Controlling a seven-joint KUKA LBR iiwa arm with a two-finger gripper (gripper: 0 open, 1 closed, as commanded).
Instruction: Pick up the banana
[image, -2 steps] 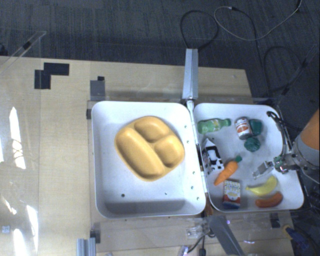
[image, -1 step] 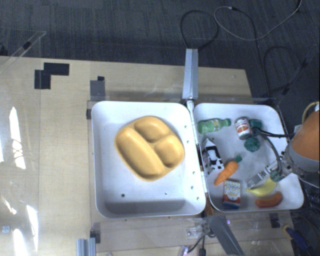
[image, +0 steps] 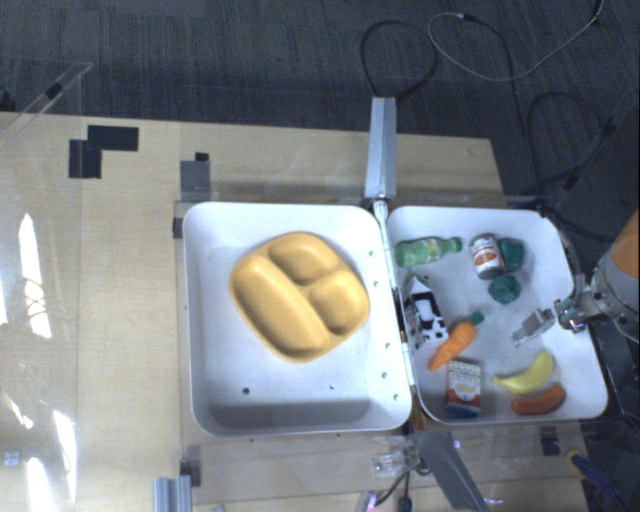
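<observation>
Most of the arm is cut off at the right edge; the gripper (image: 540, 324) reaches over the right bin (image: 560, 235) from its right rim, fingers small and blurred, apparently spread and holding nothing. The banana (image: 528, 374) lies just below the fingertips, apart from them, beside a red sausage-like item (image: 538, 402).
</observation>
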